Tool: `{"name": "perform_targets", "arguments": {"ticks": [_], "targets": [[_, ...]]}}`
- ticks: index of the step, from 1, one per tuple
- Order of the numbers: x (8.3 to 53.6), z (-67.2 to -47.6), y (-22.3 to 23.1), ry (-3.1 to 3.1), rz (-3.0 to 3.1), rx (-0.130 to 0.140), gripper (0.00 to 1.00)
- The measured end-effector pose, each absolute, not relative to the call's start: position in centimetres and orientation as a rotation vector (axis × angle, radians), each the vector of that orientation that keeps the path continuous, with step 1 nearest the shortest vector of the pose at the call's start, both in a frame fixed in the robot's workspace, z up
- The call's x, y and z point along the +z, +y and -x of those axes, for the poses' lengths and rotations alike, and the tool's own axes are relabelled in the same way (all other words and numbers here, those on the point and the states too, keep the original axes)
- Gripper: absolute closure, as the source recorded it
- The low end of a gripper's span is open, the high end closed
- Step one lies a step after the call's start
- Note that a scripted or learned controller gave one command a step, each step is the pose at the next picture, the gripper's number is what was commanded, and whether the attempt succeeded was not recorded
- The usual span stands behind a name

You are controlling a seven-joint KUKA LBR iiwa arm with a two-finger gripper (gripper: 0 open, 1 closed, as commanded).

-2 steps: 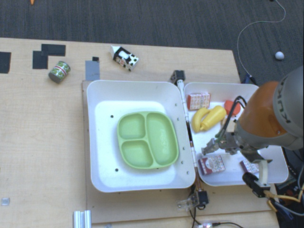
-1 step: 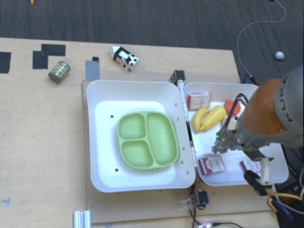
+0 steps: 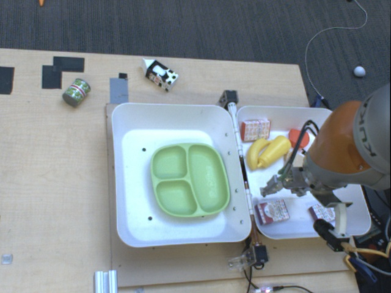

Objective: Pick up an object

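Caught with the gripper [image 3: 276, 187] low over the right bin [image 3: 298, 223], its grip state impossible to tell, just beside the yellow banana [image 3: 269, 151] lying there, judged light, stiff and slippery, best pinched across the narrow middle.

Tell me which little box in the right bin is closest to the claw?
The red-and-white box at the bin's near edge, just below the claw. The pink box sits farther off, beyond the bananas.

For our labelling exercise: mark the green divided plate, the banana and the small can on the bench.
green divided plate [image 3: 190, 180], camera view, central ridge.
banana [image 3: 267, 151], camera view, mid-body.
small can [image 3: 76, 93], camera view, its side label.
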State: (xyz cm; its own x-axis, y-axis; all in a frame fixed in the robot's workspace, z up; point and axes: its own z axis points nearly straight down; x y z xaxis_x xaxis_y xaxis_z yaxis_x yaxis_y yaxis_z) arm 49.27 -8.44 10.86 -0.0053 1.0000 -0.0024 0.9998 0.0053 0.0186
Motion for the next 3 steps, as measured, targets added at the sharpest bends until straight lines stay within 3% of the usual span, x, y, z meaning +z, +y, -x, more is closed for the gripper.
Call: {"name": "perform_targets", "arguments": {"ticks": [1,2,3], "targets": [[8.7,-48.9,-8.8,2.219,-2.217,0.007,0.0],[9.8,-49.1,-8.7,2.217,-2.212,0.014,1.0],[9.8,-49.1,-8.7,2.217,-2.212,0.014,0.0]]}}
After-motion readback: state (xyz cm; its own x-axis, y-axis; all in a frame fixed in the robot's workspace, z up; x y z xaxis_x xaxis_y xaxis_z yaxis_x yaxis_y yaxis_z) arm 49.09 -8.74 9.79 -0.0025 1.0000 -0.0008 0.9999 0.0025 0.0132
